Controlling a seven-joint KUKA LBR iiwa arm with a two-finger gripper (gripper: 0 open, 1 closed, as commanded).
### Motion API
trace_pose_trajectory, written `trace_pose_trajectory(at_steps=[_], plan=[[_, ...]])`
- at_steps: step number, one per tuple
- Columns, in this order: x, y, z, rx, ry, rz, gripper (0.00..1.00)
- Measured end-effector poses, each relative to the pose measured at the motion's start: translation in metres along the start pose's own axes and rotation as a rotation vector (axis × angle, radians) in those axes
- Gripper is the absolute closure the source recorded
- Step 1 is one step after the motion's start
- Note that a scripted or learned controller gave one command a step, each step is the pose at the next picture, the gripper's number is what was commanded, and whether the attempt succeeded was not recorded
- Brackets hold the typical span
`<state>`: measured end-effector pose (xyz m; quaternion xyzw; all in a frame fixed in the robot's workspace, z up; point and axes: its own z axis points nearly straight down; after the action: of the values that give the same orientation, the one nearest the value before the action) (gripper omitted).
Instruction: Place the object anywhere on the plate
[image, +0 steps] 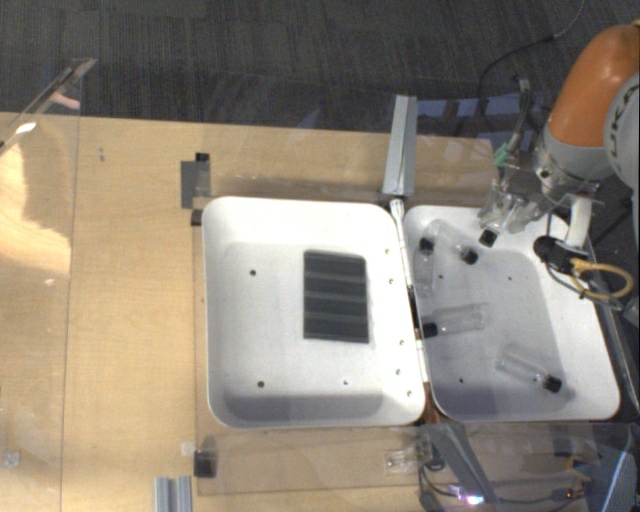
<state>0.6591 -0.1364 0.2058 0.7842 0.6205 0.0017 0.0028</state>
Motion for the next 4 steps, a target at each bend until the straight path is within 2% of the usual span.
trace_pose_trajectory(at_steps=[1,2,3,4], plan=[[0.039,0.001,0.082,-0.008,-0.001,-0.421,1.00],[0.083,-0.007,0.018,-0.005,0.002,-0.737,1.00],[0.145,-0.056,0.019,-0.003,0.004,-1.251,1.00],[0.201,-0.073,0.019,-0.003,0.004,-0.970,1.00]])
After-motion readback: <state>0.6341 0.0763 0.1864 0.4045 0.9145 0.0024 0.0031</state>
